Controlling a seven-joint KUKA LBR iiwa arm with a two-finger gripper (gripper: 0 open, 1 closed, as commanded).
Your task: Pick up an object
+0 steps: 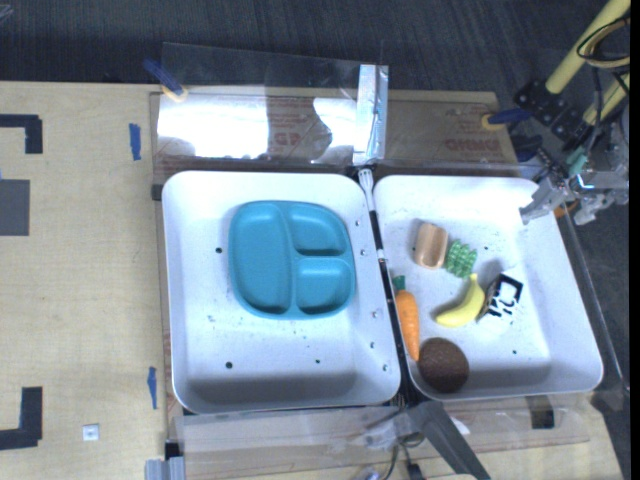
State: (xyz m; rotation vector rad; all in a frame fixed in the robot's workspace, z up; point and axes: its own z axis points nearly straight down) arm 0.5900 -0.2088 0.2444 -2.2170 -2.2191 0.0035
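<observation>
Banana's just sitting in the right bin [570,353].
Banana [462,305] runs diagonally, tip up-right, carrot [408,324] lengthwise to its left; can't tell the gripper's [545,204] state.

Faint reddish print runs across the brown cardboard strip [440,128] behind the two bins at the top of the frame, too blurred to read. A small black-and-white tag [503,297] beside the banana [461,306] carries illegible marks.

Matt blue plastic tray [292,258] in glossy white bin [190,298]; pale wood bench [75,298].
</observation>
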